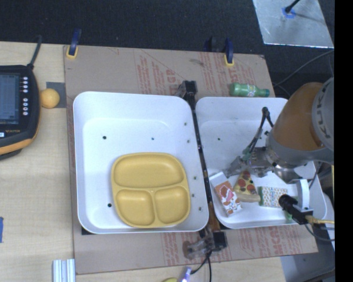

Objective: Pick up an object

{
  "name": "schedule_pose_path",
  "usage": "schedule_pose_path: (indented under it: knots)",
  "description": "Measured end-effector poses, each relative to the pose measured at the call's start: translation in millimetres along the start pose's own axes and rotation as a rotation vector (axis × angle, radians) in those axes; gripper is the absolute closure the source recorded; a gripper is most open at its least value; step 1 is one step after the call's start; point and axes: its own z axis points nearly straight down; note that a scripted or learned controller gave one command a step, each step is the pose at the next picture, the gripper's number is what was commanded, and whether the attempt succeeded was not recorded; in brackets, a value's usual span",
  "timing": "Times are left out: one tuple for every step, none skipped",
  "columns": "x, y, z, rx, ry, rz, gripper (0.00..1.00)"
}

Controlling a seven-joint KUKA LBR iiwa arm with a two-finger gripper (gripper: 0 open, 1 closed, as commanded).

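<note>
Standing here watching, so going left to right. Off the cardboard on the far left there's a black teach pendant (pixel 9 111) with an orange ball (pixel 49 97) just beside it, neither involved. Then the left bin (pixel 94 113), which holds a yellow divided plate (pixel 150 188) sitting toward its near edge. Nothing is happening on that side.

The action is in the right bin (pixel 223 113). Down in its near half there are a few small items close together: a red and white carton (pixel 227 198) tilted near the left wall, a pizza slice toy (pixel 245 187) just beside it, and a pale patterned card or packet (pixel 272 196) further right. A little green bottle (pixel 249 90) lies outside the bin, just past its far rim.

The arm (pixel 300 125) comes in from the right and its gripper (pixel 247 163) is low over that cluster, right by the pizza slice. I honestly can't tell the state of the hand from this angle, the wrist covers too much.

So progress-wise, I'd say it's at the reach or grab stage. Everything looks to be lying in the bin, nothing lifted, so the actual pickup is not yet done.
</note>
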Motion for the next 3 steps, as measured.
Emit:
schedule_pose_path:
  knots:
    - [-90.8, -36.8, -0.2, -0.001, 0.001, 0.003, 0.0]
    - [32.4, 45.4, -101.5, -0.004, 0.002, -0.001, 0.0]
    - [30.6, 44.7, -111.1, -0.001, 0.002, -0.002, 1.0]
